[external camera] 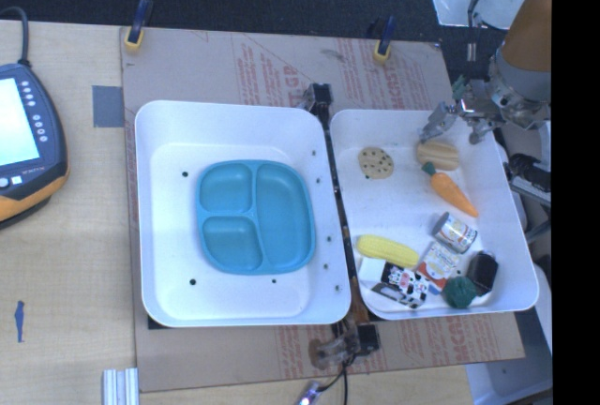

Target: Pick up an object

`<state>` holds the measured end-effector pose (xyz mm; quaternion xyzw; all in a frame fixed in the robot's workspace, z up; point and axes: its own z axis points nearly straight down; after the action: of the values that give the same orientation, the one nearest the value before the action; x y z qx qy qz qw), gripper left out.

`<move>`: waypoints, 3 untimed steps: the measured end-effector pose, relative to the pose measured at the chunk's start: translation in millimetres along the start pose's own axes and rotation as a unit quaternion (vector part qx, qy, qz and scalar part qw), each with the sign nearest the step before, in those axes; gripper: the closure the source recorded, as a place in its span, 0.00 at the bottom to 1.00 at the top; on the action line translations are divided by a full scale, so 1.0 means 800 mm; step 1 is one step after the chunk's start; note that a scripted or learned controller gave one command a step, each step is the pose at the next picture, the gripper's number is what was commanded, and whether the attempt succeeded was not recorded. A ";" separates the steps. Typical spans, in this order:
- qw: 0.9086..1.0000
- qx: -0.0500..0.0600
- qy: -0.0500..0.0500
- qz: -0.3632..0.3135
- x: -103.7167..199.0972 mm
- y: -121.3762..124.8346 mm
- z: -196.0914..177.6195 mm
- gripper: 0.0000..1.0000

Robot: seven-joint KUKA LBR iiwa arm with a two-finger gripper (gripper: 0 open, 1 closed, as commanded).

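The right bin (511, 206) holds several small items. A tan bread-like piece (438, 154) lies near its far edge, with an orange carrot (452, 192) just in front of it and a speckled cookie (376, 162) to the left. Nearer the front are a yellow corn cob (387, 249), a silver can (455, 232), a black block (483, 270), a green lump (459, 292) and a printed card (403, 282). My gripper (457, 126) hovers over the bin's far right corner, just beyond the tan piece, open, with nothing between its fingers.
The left bin (159, 206) carries a blue divided plate (255, 216). A teach pendant (23, 136) lies on the bench at the far left. Clamps (137, 26) hold the cardboard sheet at the back edge.
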<state>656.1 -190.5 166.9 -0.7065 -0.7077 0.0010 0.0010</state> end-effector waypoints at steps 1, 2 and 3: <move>1.000 0.002 0.000 -0.002 0.018 -0.001 0.082 0.00; 1.000 -0.001 0.000 0.000 -0.027 0.001 0.021 0.00; 1.000 0.001 0.000 -0.002 -0.009 -0.004 0.095 0.00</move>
<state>652.4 -198.0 91.3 -0.7051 -0.7091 0.0021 0.0016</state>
